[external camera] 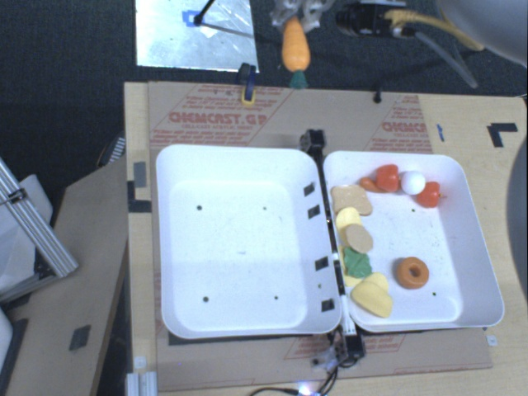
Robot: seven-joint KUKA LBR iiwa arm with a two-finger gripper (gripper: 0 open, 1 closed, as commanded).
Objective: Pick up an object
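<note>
Since the toy carrot [295, 49] hangs at the top centre of the frame with its orange body pinched between the fingers of the gripper [300, 19] and its green tip pointing down, we judge the pick to be essentially made. It is lifted well clear of both bins, above the far edge of the bench. What is left, as far as we can tell, is only to keep it from slipping; the fingers are closed narrowly on its upper end, so the hold looks slim.

Moving outward and down the frame, we count two white bins side by side. In the left bin [177, 221] we see only a few dark dots on its floor. The right bin [474, 262] holds the rest of the toy food. Near its upper edge sit two red pieces, one [386, 176] to the left of a single white ball [412, 182] and one [429, 194] to the right of it. Along its left wall we count two tan slices of bread [351, 199], the second [359, 238] lower down, with one pale yellow piece [347, 218] between them. Below these lie one green piece [357, 262] and one yellow piece [372, 295]. One brown doughnut [411, 272] lies apart, toward the lower middle of the bin.
</note>
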